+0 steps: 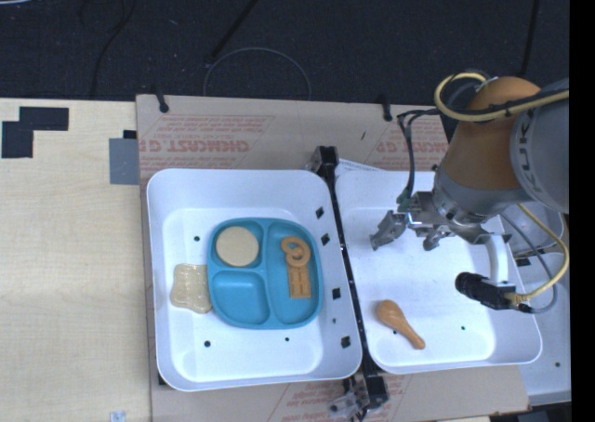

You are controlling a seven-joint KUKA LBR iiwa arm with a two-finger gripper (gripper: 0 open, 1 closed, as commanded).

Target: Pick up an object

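Observation:
An orange spoon-shaped toy (pixel 400 323) lies in the right bin (pixel 521 346), near its front left. My gripper (pixel 407 232) hangs over the same bin, above and behind the toy, with its two fingers spread apart and nothing between them. In the left bin (pixel 177 206) sits a blue divided tray (pixel 262 304) holding a tan round disc (pixel 236 246) and an orange key-like piece (pixel 297 267). A pale yellow spongy piece (pixel 191 287) lies just left of the tray.
The grey arm with its orange band (pixel 497 137) reaches in from the right over the right bin's back. A black cable end (pixel 483 288) hangs over the bin's right side. A black divider clamp (pixel 327 164) sits between the bins.

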